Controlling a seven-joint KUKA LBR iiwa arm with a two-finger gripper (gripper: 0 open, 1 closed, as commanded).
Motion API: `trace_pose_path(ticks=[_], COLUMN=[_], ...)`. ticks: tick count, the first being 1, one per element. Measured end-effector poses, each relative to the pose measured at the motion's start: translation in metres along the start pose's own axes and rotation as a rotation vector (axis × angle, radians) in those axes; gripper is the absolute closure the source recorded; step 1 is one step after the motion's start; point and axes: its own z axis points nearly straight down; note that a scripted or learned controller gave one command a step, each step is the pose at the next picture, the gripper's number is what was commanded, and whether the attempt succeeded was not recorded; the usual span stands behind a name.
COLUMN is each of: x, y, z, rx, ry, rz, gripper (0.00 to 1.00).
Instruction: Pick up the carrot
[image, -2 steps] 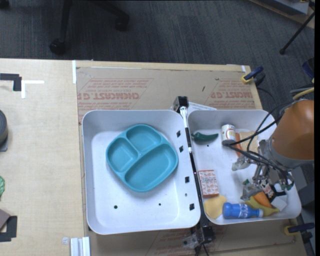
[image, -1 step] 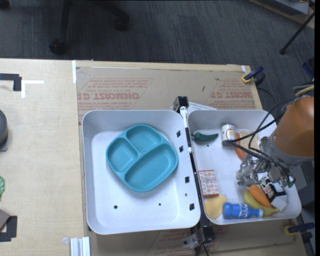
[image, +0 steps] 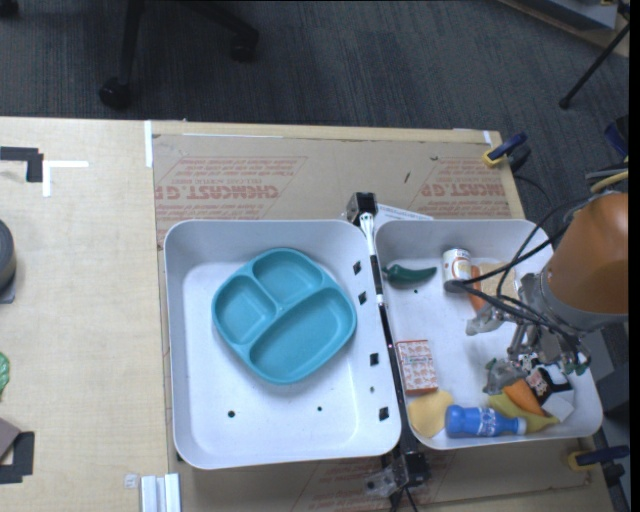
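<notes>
Carrot (image: 520, 396): orange, lying low in the right bin (image: 430, 300) near its front right corner, crowded against a yellow piece (image: 430, 412), a blue bottle (image: 482, 422) and a dark-and-white item (image: 548, 382). Hand (image: 525, 372): poised directly over that cluster; whether it is open, closed or gripping anything cannot be told, cables and wrist obscuring it. Other contents: red packet (image: 417, 365), green pepper (image: 410, 272), small can (image: 458, 265). Left bin (image: 190, 400): teal divided plate (image: 285, 315). Risk, judged: crowding may make the hand seize a neighbour, or nudge the carrot against the bin wall.
</notes>
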Motion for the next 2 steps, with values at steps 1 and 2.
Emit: trace_pose_path(ticks=[1,2], x=[-0.004,-0.004], y=[-0.0011,-0.0009], z=[-0.0101,-0.0101], rx=[0.002,0.002], ry=[-0.011,-0.011], rz=[0.007,0.008], gripper=[1.0,0.0])
